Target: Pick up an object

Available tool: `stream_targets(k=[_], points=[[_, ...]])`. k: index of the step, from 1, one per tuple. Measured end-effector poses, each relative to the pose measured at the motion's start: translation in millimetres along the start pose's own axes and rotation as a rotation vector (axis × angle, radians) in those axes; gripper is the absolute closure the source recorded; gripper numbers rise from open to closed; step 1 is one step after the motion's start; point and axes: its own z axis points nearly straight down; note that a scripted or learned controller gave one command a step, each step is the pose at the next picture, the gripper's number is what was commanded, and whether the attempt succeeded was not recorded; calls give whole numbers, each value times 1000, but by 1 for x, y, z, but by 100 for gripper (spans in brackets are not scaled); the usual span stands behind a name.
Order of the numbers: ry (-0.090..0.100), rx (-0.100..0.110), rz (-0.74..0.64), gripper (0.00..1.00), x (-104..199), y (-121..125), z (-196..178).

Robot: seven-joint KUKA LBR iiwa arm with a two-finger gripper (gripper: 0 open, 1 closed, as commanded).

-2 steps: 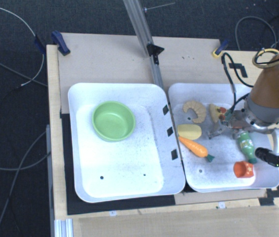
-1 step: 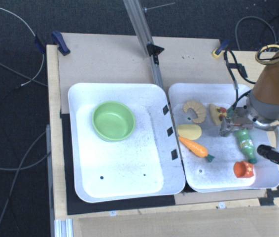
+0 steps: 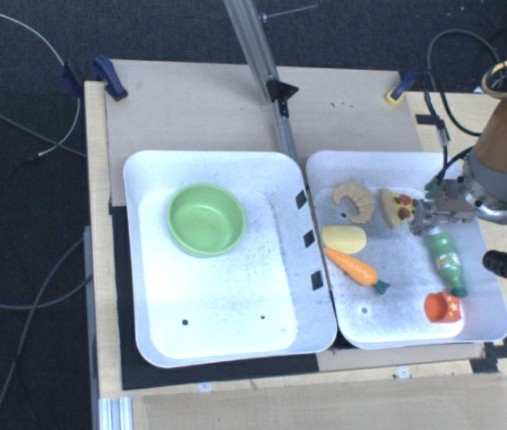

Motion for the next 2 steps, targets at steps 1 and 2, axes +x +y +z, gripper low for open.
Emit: stream_targets(k=[1,2], points=[[1,0,0,100,2,-7,-59],[0,1,-1,100,2,-6,-84]])
